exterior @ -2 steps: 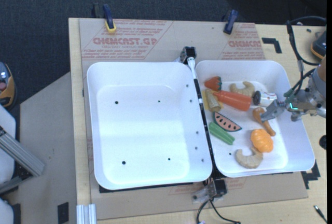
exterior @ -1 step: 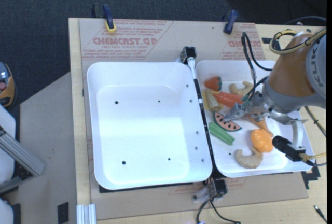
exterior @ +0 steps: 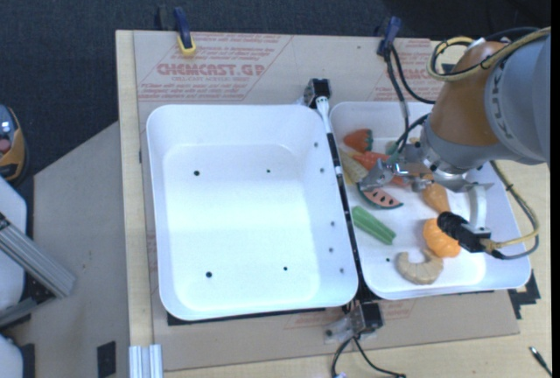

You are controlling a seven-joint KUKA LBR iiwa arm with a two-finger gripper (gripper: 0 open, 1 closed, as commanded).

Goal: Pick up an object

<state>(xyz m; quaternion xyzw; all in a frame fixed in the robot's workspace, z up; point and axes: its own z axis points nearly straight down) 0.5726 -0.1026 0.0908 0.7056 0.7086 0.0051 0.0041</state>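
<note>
The right bin [exterior: 503, 276] holds several toy foods. Among them are a red-orange piece [exterior: 357, 140], a pale yellow piece [exterior: 353, 164], a watermelon slice [exterior: 382, 197], a green pod [exterior: 374, 225], an orange fruit [exterior: 440, 239], a beige curved piece [exterior: 418, 268] and a small orange chunk [exterior: 435, 195]. My gripper [exterior: 388, 168] is low inside this bin, pointing left. It sits just above the watermelon slice and right of the yellow piece. A red bit shows at its tip, and I cannot tell if it is held.
The left bin [exterior: 166, 140] lies beside the right one, and their rims meet along a black strip [exterior: 337, 184]. Cables [exterior: 398, 79] run over the right bin's far edge. Blue clamps [exterior: 183, 24] pin the cardboard base at the back.
</note>
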